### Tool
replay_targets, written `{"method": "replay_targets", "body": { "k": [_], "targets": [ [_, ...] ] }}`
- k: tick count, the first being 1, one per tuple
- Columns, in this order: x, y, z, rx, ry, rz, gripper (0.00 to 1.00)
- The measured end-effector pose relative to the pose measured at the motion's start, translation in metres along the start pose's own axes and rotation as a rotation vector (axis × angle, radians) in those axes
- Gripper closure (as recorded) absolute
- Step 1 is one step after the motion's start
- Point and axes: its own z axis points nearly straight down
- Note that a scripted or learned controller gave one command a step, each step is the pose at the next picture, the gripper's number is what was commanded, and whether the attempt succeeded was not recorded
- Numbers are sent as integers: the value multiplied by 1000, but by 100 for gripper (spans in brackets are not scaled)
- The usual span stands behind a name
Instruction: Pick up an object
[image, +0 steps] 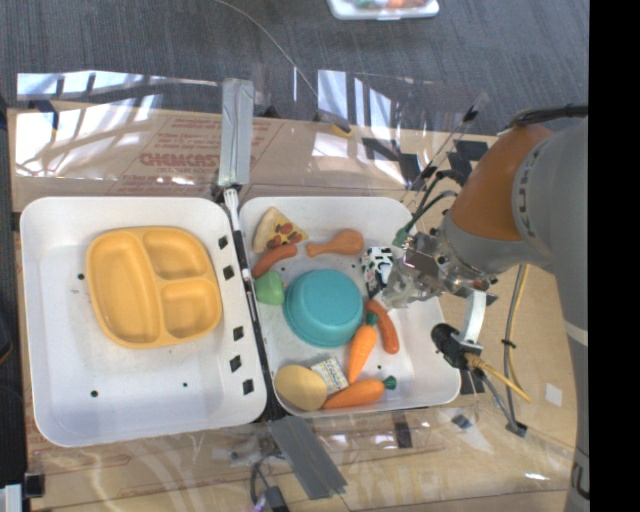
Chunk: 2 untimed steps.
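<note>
The right bin (330, 213) holds several toy foods around a teal bowl (323, 307). A black-and-white cow-patterned toy (377, 266) lies at the bowl's upper right, with a red-orange sausage (386, 327) just below it. My gripper (399, 283) hangs low over the bin's right side, close beside the cow toy and just above the sausage. Whether it touches either one is hidden by the wrist. A carrot (361, 350) leans below the bowl and a second carrot (352, 394) lies along the front wall.
The same bin also holds a pizza slice (277, 231), a drumstick (337, 243), a brown sausage (272, 261), a green piece (269, 289), a yellow potato (300, 386) and a small card (330, 374). A yellow divided plate (152, 285) sits in the left bin (50, 380).
</note>
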Motion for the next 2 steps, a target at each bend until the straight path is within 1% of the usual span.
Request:
{"method": "replay_targets", "body": {
  "k": [1, 2],
  "targets": [
    [-10, -20, -13, -3, 2, 195, 100],
    [-24, -41, -64, -13, 3, 187, 100]
  ]
}}
